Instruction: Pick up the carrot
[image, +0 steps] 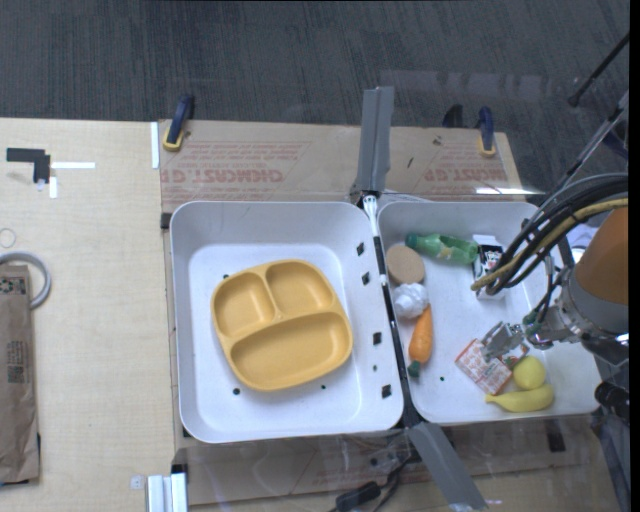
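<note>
1. Camera view, task item: carrot (421, 336), orange with green stem end pointing to 6 o'clock, lying in the right bin (455, 405) hard by its left wall, at about 9 o'clock from the bin's middle.
2. Camera view, gripper (503, 341): over the right bin at roughly 3 o'clock from the carrot, well apart from it, above a red-and-white packet (482, 366). State of the jaws: cannot tell.
3. Progress, judged: carrot unlifted, untouched; approach, grasp and lift all outstanding.
4. Neighbours of the carrot: white crumpled ball (409, 298) touching or just beside its top at 12 o'clock; tan round disc (405, 264) beyond that; green toy (441, 246) further toward 1 o'clock.
5. Other stock: lemon (529, 373) and banana (520, 400) at 4 o'clock, near the gripper.
6. Open room: bare bin floor between carrot and packet, on the 3 o'clock side; wall crowding the 9 o'clock side.
7. Left bin (190, 400): yellow divided plate (282, 324), not involved.
</note>
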